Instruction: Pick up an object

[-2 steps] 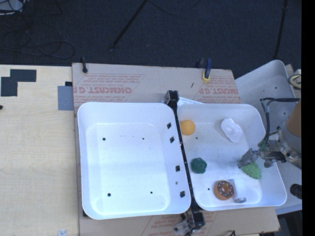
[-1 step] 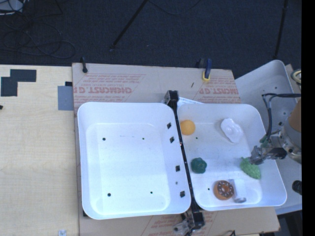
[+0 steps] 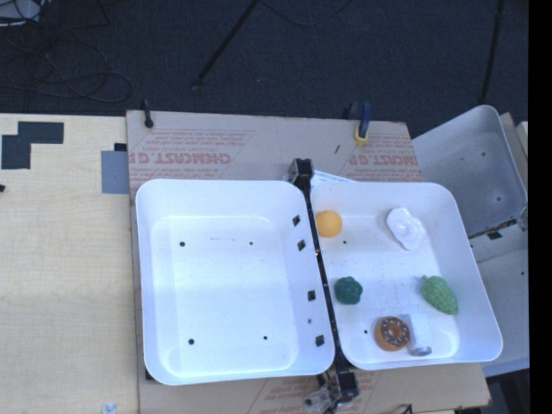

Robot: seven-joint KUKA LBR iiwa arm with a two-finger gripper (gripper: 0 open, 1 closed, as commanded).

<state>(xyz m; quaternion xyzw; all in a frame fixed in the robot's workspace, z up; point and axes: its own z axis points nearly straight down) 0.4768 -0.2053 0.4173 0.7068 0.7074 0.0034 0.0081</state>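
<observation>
- Lying loose in the right bin, on the side the tool reaches in from: five candidates for the pick, well apart from one another, so any one can be taken alone.
- Sitting hard by the black clips that join the two bins, farthest from the tool's entry: orange ball and dark green lump; likely little room for a finger on the divider side.
- Resting closest to the tool's approach: light green lump and white lump, each with bare floor all round and clear of the rim; judged the easiest grabs.
- Lying flat near the front wall: brown ringed disc, with a small grey bit just beside it, possibly a separate scrap, too small to tell.
- Beyond the divider, farthest from the tool: left bin, all open floor.
- Keeping both bins seated on the tabletop: cardboard sheet.
- Cannot tell whether the tool is wide, narrow or holding anything.
</observation>
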